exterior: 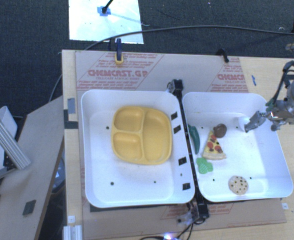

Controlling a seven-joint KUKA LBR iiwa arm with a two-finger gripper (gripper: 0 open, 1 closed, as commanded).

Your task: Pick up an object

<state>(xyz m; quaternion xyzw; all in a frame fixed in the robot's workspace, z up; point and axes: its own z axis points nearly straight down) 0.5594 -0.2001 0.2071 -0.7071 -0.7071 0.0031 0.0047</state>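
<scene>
The right bin (277, 156) holds several toy foods. A pizza slice (214, 149) lies left of its middle, with a small brown lump (220, 130) just above it. A dark green pod (194, 137) rests along the left wall, and a light green leafy piece (204, 165) lies below the pizza. Near the front is a chocolate-chip cookie (238, 185). My gripper (263, 124) hangs over the bin's upper right part, open, with nothing between its fingers. It is to the right of the brown lump and well apart from it.
The left bin (94, 149) holds a yellow divided plate (140, 135). A black clipped divider (183, 134) runs between the two bins. Cables cross the dark floor behind the bench, and a metal rail (6, 139) stands at the far left.
</scene>
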